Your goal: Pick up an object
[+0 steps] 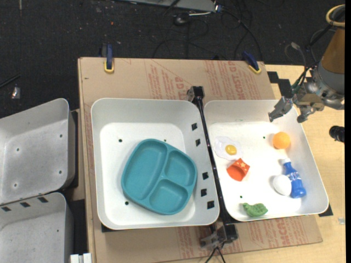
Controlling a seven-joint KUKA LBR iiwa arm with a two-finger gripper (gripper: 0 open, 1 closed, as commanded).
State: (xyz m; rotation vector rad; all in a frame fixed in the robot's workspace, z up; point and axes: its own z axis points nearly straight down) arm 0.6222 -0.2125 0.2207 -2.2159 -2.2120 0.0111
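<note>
You see the gripper (290,109) poised over the far right corner of the right bin (321,193), its two dark fingers spread apart with nothing between them. Just below the gripper and slightly toward you lies an orange ball (281,140), close to it but not touching. Farther down from the gripper, a blue bottle (294,181) rests at a slant with a white egg-shaped object (281,185) touching its left side. Down and to the left of the gripper you find a fried-egg toy (226,148), white with a yellow centre, and just beneath that a red-orange cup-like piece (237,170) lying tilted. A green object (255,209) sits at the near edge of the same bin, well apart from the gripper. Far to the gripper's left, across the black divider, the left bin (104,163) holds a teal divided tray (159,176) with three compartments. Both bins rest on a brown board (148,78) covering the worktop, clamped at its far edge by two blue-and-yellow clamps (108,58).
</note>
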